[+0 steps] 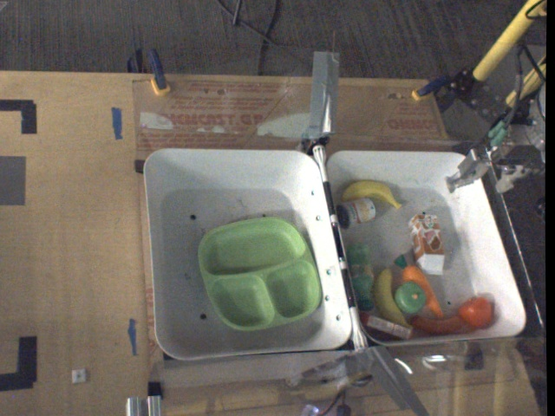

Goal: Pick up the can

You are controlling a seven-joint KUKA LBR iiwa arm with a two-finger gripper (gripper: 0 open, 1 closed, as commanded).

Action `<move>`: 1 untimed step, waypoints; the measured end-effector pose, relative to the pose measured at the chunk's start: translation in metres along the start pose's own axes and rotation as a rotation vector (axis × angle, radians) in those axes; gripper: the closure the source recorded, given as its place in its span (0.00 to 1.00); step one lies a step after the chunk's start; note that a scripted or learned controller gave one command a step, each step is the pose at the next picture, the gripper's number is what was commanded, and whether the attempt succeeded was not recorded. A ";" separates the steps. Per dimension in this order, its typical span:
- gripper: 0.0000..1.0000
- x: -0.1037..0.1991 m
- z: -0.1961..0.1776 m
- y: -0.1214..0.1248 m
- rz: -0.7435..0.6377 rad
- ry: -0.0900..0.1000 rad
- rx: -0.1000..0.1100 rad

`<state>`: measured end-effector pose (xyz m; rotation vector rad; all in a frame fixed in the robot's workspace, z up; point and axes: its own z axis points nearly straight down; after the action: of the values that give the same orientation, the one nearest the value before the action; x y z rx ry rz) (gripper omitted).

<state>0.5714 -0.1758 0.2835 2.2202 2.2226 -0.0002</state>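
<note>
Can [410, 298], green and upright, is seen crowded among toy foods low in the right bin [486, 232], so the gripper [464, 176], whose jaw state cannot be told, is judged parked clear at the bin's upper-right rim.

- We see two white bins, the left bin [165, 180] and the right bin [486, 232], of smooth plastic with a faint sheen.
- The green divided tray [257, 271] at centre frame looks like matt, smooth plastic.
- The bench [69, 258] on the left reads as pale, matt wood or board.
- The gripper [473, 170] at the right edge looks like bare grey metal.
- The banana [371, 191] and the orange and red toys [451, 317] at lower right look like glossy plastic.
</note>
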 end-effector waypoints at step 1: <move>0.00 -0.048 0.061 0.030 0.093 -0.001 -0.001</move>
<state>0.6019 -0.2238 0.2230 2.3198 2.1160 -0.0001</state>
